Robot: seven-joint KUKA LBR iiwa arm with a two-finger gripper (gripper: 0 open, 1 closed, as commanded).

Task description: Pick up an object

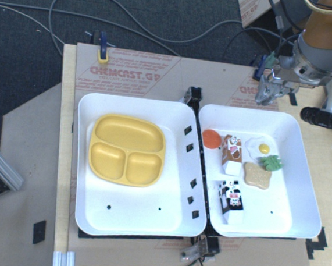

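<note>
Claw sits above the far rim of the right bin, over the cardboard-covered tabletop, outside the bin. Nothing visible between its fingers; can't tell how far open they are, too small and blurred. Grey arm with orange band comes in from upper right.

Right bin holds the pickable items, all clustered in its middle-left part: orange round piece nearest the divider, brown-and-white small carton just beside it, fried egg toy further right, green leafy piece just beside the egg, tan toast-shaped piece touching or nearly touching the green one, black-and-white cow-print carton nearer the front, apart from the rest.

Left bin has a yellow three-compartment plate, lying flat toward its far-left side.

Blue-yellow clamp on the tabletop's far edge. Cables run across the dark floor behind.
</note>
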